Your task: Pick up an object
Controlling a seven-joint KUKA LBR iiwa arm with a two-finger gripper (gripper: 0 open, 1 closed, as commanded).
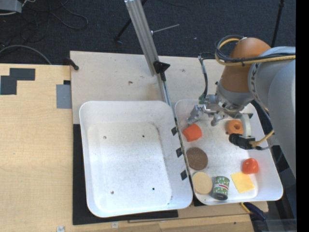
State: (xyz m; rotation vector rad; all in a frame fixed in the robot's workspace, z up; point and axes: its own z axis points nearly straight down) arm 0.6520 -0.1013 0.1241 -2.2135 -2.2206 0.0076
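- Two white bins side by side on the bench; right bin (pixel 270 190) is the landmark for everything below, left bin (pixel 126 158) touches its left wall.
- Gripper (pixel 206 114) hangs over the right bin's upper-left part, metal fingers splayed a little apart, nothing seen between them.
- Arm (pixel 241 66) comes in above the right bin's top edge, orange band above the wrist, grey body over the bin's upper-right corner.
- Orange-red block (pixel 192 132) lies in the right bin near its left wall, just below and left of the gripper, apart from the fingertips.
- Brown round disc (pixel 197 158) sits in the right bin's left-middle, below the block.
- Tan round disc (pixel 202 182) at the right bin's lower-left, just under the brown one.
- Green can (pixel 221 187) on its side, touching the tan disc's right, near the bin's bottom edge.
- Yellow square block (pixel 242 182) to the can's right, lower-right of the bin.
- Red tomato-like ball (pixel 250 166) just above the yellow block.
- Orange ring-shaped thing (pixel 234 126) in the bin's upper-right, just beside the wrist; cannot tell exactly what it is.
- Grey aluminium rail (pixel 145 35) slants up from the bin's top-left corner.
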